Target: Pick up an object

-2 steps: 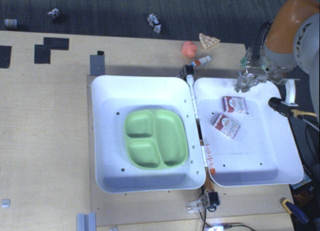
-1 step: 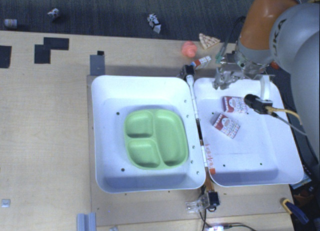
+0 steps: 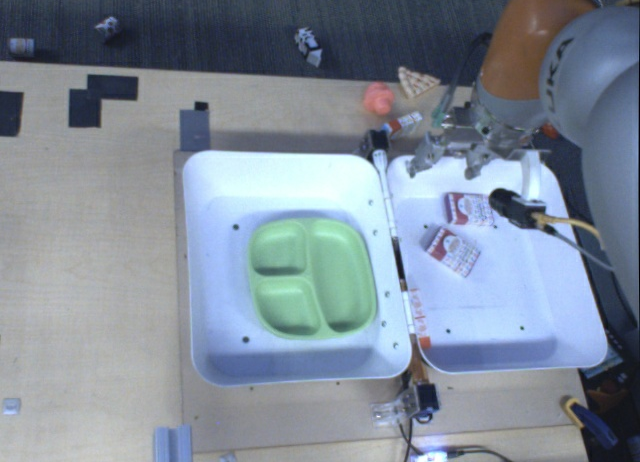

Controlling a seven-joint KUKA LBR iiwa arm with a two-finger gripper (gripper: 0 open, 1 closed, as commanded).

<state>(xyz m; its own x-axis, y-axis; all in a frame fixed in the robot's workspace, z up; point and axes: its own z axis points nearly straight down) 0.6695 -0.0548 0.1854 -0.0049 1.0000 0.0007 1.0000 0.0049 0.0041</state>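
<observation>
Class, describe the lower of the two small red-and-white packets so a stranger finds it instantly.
Start at the right-hand white bin. Near its middle lies the small red-and-white packet, tilted. Unlike its twin, the upper red-and-white packet, it sits farther from the gripper.

Pale wooden bench (image 3: pixel 90 250), dark ribbed floor (image 3: pixel 230 0), perhaps carpet
</observation>
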